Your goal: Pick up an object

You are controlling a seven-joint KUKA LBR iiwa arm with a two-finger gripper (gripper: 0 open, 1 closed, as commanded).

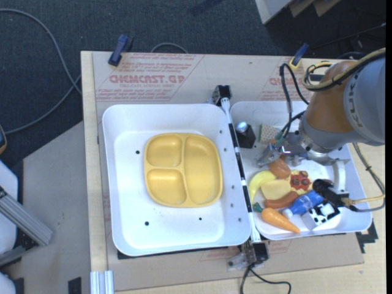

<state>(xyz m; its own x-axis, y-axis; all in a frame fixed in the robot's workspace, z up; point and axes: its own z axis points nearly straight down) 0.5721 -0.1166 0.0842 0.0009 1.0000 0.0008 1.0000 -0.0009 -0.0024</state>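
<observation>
Camera view, looking down at a slant, puts the pickable objects in the right-hand bin [361,222]: a carrot [280,220] near the front edge, a yellow banana-like piece [262,180] and a pale wedge [274,191] behind it, a brownish sausage shape [283,200], a small orange-brown lump [280,169], a red piece with dark spots [300,180], a blue item [302,203] and a black-and-white block [321,214]. They lie packed together, many touching. None of them looks lifted; all seem to rest on the bin floor, so the pick is most likely not yet made.

The gripper [283,151] hangs low over the back half of this pile, just beside the orange-brown lump, under the grey arm [367,103] with its orange band [327,106]. Its tips are too small and cluttered here to read, so I cannot tell whether the claw is released or clenched, nor whether anything sits in it.

Further out, a black object [245,138] with a grey knob [242,127] stands by the dividing wall. The left bin [122,182] carries a yellow divided plate [183,169]. Crowding is the main obstacle: neighbours press against whichever piece is chosen, and cables [294,90] trail near the wrist.
</observation>
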